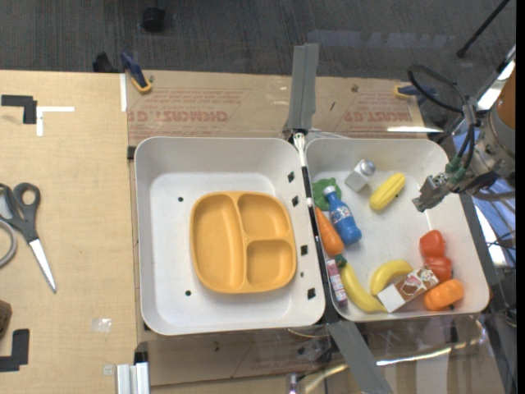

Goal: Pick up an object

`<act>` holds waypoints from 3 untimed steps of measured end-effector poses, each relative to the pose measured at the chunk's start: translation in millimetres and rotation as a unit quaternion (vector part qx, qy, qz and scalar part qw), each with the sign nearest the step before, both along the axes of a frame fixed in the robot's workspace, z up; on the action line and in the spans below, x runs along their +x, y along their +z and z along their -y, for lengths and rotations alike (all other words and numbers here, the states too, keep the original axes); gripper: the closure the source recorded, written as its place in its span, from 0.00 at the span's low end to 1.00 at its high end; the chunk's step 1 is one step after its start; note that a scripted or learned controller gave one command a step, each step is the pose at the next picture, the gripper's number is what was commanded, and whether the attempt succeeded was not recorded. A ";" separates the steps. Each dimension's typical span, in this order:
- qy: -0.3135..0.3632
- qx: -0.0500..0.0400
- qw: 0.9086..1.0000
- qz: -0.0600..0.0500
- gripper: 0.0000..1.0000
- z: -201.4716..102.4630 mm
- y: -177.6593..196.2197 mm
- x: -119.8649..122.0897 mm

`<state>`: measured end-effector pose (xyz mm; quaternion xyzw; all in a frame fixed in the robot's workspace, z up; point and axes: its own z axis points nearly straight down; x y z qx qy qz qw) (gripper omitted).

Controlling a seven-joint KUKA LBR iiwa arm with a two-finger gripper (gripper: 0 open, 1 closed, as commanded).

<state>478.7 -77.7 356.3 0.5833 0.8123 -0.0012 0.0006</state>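
On the left, the yellow divided plate (pixel 244 242) is sitting alone in the left bin (pixel 156 220). In the right bin (pixel 385 228) the toys are lying untouched, so the approach is judged to be underway. The hand (pixel 430 192) is hanging at the right rim; its grip state cannot be told. The yellow corn-shaped toy (pixel 387 191) is lying just left of it, so descending and closing come next.

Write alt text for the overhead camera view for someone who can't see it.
The gripper hovers over the right bin, above toy bananas, a blue bottle and red peppers. The left bin holds a yellow divided plate.
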 end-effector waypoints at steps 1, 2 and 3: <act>0.176 0.001 0.984 -0.001 1.00 74.8 -18.9 3.7; 0.010 0.001 1.000 -0.001 1.00 73.0 -139.2 28.5; -0.086 0.001 0.996 0.000 1.00 32.2 -263.8 46.2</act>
